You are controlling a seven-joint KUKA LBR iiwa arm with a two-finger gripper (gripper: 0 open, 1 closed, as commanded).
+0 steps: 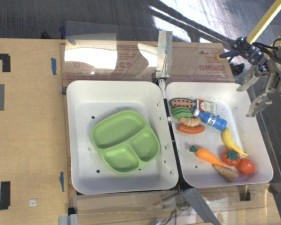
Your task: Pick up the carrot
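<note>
1. Camera view has my gripper [258, 102] hanging over the far right rim of the right bin [263, 139]; whether it is wide or narrow I cannot tell from this slant, and nothing sits in it.
2. My target, the carrot [206, 155], lies flat on the floor of that bin, toward its near middle, green top pointing left and orange tip pointing right.
3. I judge the step in hand to be the approach: I am well apart from the carrot and the grasp has not begun.
4. The next move calls for travel leftward and toward the near side, then a descent with my grip line set across the carrot's slanted body.
5. Neighbours crowd its right end: a tomato [231, 156], a red ball [246, 166] and a brown cone [226, 173] lie just beside the tip, with a banana [232, 143] a little farther back. Closing near the leafy end looks safer to me.
6. Further back lie a blue bottle [211, 120] and a cluster of other toy foods against the divider.
7. The left bin [79, 102] bears a green divided plate [125, 140].
8. Both bins rest on a pale wooden bench [23, 139] with a few blue tape marks; dark floor lies beyond, crossed by bright streaks of light.
</note>
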